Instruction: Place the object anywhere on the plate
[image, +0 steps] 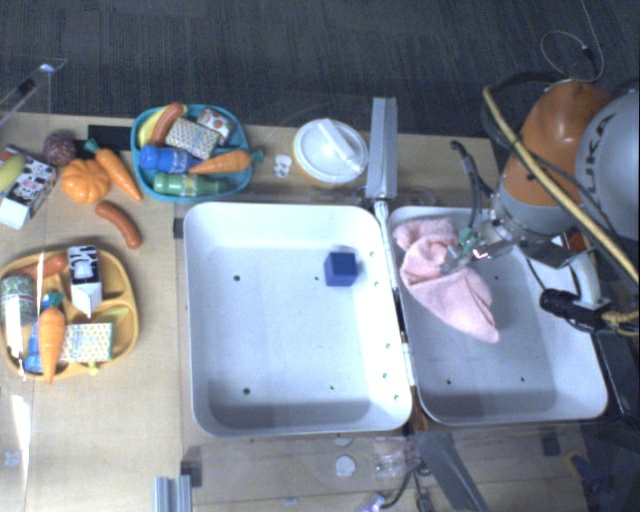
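Inside the right white bin (520, 400), a soft pink cloth (450, 285) lies crumpled, its long axis running from a bunched upper-left end to a tapered lower-right tip. Light and limp, it would likely sag; a raised fold suits pinching. At its upper edge, the two-finger gripper (470, 243) touches it, whether clamped is unclear.

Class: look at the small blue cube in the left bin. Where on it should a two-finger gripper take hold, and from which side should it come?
Grip the blue cube across two opposite flat sides, coming straight down from above. It sits alone on the left bin floor, away from the walls, so fingers likely have room on either side. Its parallel faces suit a pinch. The gripper is over the pink cloth in the right bin.
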